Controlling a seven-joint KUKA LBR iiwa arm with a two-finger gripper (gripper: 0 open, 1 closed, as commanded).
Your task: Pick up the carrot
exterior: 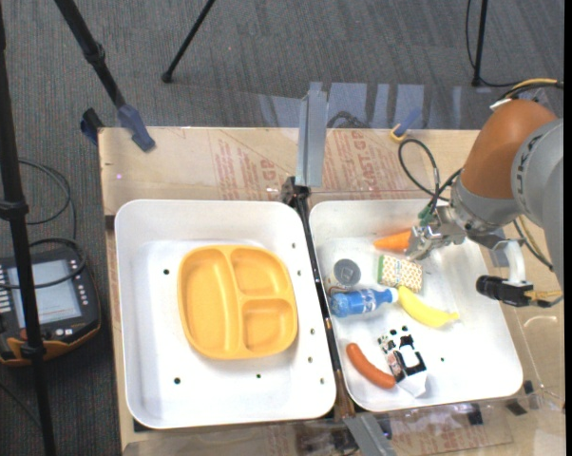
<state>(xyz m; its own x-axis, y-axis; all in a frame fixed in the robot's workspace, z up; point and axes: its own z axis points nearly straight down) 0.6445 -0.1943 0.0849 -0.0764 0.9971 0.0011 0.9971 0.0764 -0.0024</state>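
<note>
- Orange and tapered, the carrot (394, 241) lies in the right bin (500, 345), in its upper half, near the middle of the bin's width and above a small patterned packet (401, 272).
- Its long axis runs close to level across the view, rising slightly to the right; the thin tip points left and the thick end is at the right, where it meets the tool (427, 240).
- So the carrot lies directly left of the tool, and the tool's tip sits at, or just over, the carrot's right end; whether there is real contact cannot be settled from this view.
- Whether the tool is spread or pressed together cannot be told either, because its tip is small and mixed up with cables, and no part of the carrot is plainly seen pinched.
- Only one arm (509, 164) is present. It enters from the right, its orange band high over the bin's right edge and the wrist sloping down and to the left toward the carrot.
- Judged from this, a grasp would likely need the tool to move a little left along the carrot's length, so it closes across the thicker body rather than the very end.
</note>
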